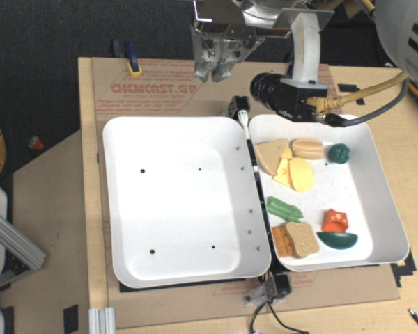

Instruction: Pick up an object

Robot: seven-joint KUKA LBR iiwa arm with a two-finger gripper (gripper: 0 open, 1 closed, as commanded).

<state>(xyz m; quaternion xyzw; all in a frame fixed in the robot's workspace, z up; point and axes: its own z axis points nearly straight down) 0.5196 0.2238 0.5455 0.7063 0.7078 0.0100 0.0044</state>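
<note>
Here, the objects all lie in the right bin (383, 186): a bread roll (307, 148) beside a teal ball (338, 153); yellow cheese pieces (296, 174) below them; a green bean pod (284, 209); brown toast slices (296, 239); a red pepper piece (335, 220) above a dark green wedge (338, 240); the left bin (125, 186) adjoins; the gripper (214, 68) hangs above the bench's far edge, fingers close together, holding nothing.
</note>
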